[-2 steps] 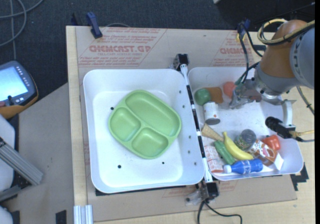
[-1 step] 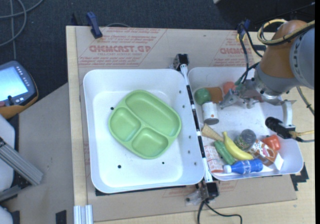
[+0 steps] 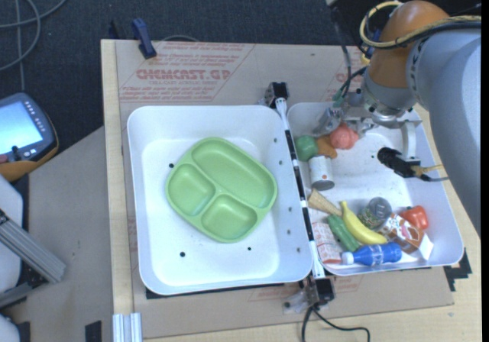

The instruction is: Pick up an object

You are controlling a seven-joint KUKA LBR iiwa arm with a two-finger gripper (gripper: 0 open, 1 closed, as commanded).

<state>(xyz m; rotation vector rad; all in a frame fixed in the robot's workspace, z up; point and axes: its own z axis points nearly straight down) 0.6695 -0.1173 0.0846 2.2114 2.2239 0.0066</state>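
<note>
Over the right bin's [image 3: 451, 235] far corner, the claw [image 3: 345, 128] hangs at a pink-orange toy [image 3: 344, 137], its grip impossible to tell.

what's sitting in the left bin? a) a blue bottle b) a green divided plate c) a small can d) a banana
b: the green divided plate lies alone in the left bin, while the banana and blue bottle lie in the right bin.
</note>
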